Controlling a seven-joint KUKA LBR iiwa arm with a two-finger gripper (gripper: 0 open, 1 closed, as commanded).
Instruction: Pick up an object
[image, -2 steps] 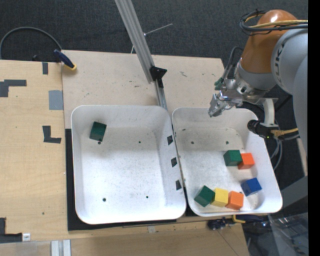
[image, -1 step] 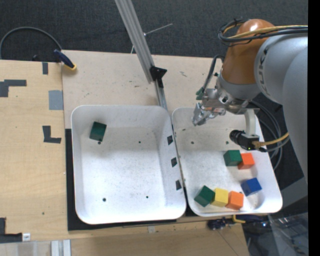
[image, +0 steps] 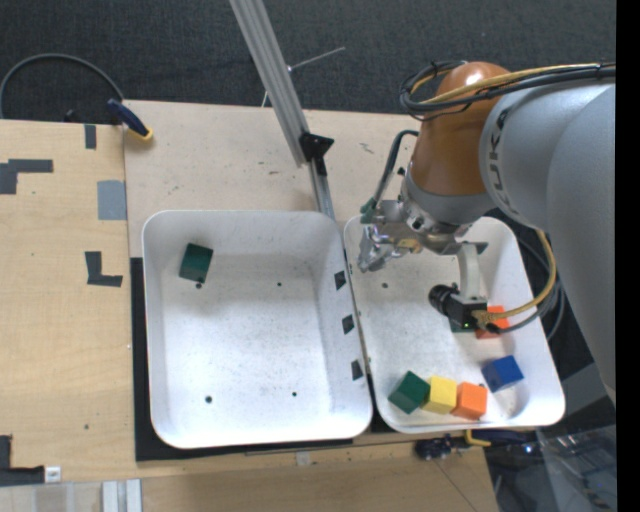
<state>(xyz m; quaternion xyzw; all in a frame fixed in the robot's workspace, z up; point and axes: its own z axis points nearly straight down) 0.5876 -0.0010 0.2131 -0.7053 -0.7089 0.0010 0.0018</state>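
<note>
My gripper (image: 374, 252) hangs over the upper left corner of the right bin (image: 535, 300), close to the wall shared with the left bin (image: 160, 300). Nothing shows under it but bare bin floor. Along the right bin's front edge a green block (image: 409, 391), a yellow block (image: 440, 394) and an orange block (image: 470, 400) sit in a row, touching. A blue block (image: 502, 373) lies just behind the orange one. Alone in the left bin's upper left part sits a dark green block (image: 196, 262).
A slanted metal rail (image: 285, 100) runs from the top of the view down to the gap between the bins. The arm's grey body (image: 560, 150) covers the right bin's far right corner. The wooden bench (image: 60, 300) lies left of the bins.
</note>
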